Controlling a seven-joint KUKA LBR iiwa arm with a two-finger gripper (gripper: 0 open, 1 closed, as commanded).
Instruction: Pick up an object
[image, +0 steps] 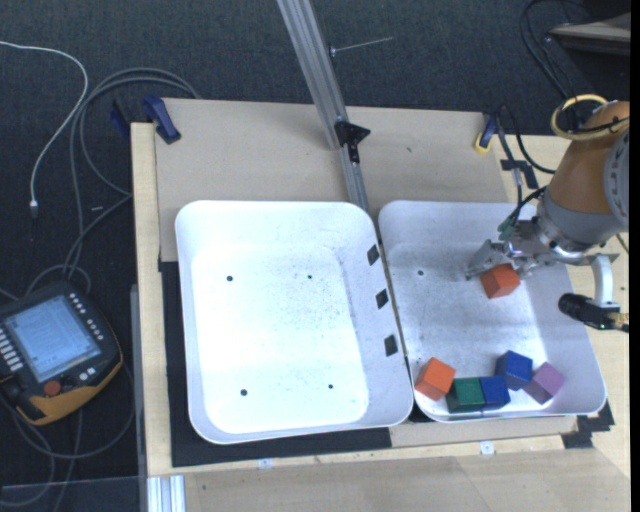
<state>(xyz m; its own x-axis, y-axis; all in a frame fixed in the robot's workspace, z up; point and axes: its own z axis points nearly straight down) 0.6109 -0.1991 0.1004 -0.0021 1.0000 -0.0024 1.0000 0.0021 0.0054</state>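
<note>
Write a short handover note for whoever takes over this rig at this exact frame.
Gripper: over the right bin, shut on the orange-red block, which appears lifted off the floor.
Other blocks lie along the right bin's near edge: orange block, green block, two blue blocks, purple block.
Left bin sits beside it.
Done: a block seems grasped.
Left: confirm the grip holds; nothing shows where it goes.

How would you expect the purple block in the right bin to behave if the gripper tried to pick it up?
The purple block looks like a small solid cube, so it is probably stiff and light. Its flat faces suggest it would slide, not roll. It sits by the bin wall, next to a blue block, so fingers may nudge the neighbour.
</note>
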